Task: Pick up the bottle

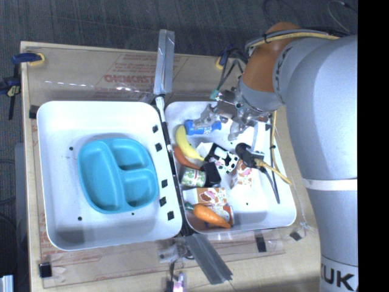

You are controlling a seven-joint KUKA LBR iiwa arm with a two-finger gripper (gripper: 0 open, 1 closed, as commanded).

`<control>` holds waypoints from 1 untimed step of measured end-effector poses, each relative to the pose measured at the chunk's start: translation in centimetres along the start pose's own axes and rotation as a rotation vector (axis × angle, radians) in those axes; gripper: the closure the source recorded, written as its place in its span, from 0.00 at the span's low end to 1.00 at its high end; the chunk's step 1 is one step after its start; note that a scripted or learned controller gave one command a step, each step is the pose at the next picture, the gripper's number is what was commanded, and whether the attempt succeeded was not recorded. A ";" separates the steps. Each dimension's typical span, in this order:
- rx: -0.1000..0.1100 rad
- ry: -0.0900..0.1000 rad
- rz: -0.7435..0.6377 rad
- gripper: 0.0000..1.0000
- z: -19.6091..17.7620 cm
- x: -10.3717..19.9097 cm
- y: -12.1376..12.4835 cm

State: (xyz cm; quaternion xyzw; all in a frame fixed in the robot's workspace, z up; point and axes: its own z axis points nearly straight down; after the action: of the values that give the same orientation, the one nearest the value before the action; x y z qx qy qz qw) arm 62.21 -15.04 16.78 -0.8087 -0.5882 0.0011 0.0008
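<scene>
Carrot [208, 216] lies at the near edge of the right bin [281, 207], beside a printed packet [214, 198]. Farther in sit a small can [193, 177], a black-and-white toy [223, 160] and a banana [185, 143]. The blue bottle [199, 126] lies at the far end, just beside the gripper [223, 119]; its state I cannot tell. The left bin [55, 132] holds a blue tray [117, 174].

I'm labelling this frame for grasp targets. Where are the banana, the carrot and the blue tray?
banana [185, 143]: camera view, middle of its yellow curve.
carrot [209, 215]: camera view, middle of its orange body.
blue tray [100, 181]: camera view, floor of its large compartment.
</scene>
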 end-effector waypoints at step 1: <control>-0.012 0.005 0.220 0.00 6.9 1.3 2.3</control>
State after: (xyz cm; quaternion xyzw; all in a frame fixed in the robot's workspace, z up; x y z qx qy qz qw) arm 64.75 -14.52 9.85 -0.8684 -0.4959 -0.0045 -0.0028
